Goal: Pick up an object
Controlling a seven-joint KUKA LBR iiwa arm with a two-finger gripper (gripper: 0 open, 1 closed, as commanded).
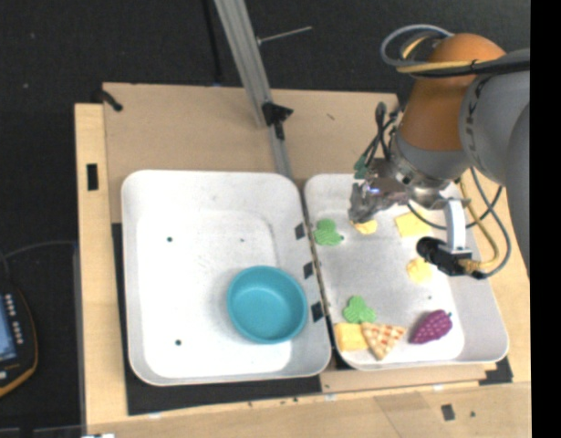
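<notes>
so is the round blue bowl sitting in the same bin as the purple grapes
No, the round blue bowl sits in the left white bin; the purple grapes lie in the right white bin.

The hand [362, 210] hovers over the right bin [481, 336] beside a green toy [328, 234]

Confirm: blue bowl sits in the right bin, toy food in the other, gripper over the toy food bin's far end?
Not quite. The camera view shows the blue bowl in the left bin; the toy food lies in the right bin, and the gripper hangs over that bin's far end.

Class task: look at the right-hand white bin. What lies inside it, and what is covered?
Right bin: two green pieces, yellow bits, pizza slice, purple grapes. The end effector covers the floor beneath it.
</notes>
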